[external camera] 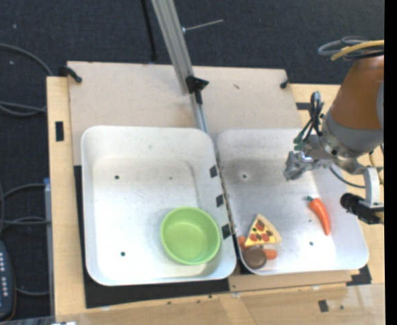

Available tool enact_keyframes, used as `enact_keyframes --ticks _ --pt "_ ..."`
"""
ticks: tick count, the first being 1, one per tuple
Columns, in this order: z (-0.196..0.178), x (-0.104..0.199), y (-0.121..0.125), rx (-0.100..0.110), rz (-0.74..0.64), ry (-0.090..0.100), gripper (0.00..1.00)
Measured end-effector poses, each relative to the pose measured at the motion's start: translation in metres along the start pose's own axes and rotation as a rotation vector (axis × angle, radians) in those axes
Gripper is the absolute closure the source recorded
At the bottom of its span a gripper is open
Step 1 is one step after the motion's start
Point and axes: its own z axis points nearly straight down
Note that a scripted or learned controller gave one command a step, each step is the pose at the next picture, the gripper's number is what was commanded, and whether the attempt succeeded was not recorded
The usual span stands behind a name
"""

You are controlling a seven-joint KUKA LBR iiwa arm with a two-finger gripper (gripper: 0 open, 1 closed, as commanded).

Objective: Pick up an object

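Seemingly empty, the gripper point(295, 166) hangs over the right bin point(253, 147), its opening too small to tell; the carrot point(320, 214) at its four o'clock lies loose and nearest, pizza slice point(262, 231) at seven o'clock, green bowl point(190, 235) in the left bin point(117, 154)

An orange carrot point(320, 214) lay slanted in the right bin, near its right side. A pizza slice point(261, 232) and a brown round thing point(255, 256) sat touching at the bin's front-left corner. A green bowl point(190, 235) sat upright in the left bin, front-right.

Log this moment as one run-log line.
gripper: over right bin, holding nothing seen | carrot, pizza slice: right bin | green bowl: left bin
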Motion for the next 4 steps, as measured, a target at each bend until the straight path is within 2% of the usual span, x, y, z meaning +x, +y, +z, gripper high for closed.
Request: enact_keyframes --ticks 1,3,4 --pt "-0.025 -0.001 0.002 0.004 -0.001 0.001 1.0" --pt "-0.032 0.12 -0.015 0.007 -0.005 0.004 1.0" --pt "-0.017 0.172 -0.029 0.009 -0.003 0.002 1.0"
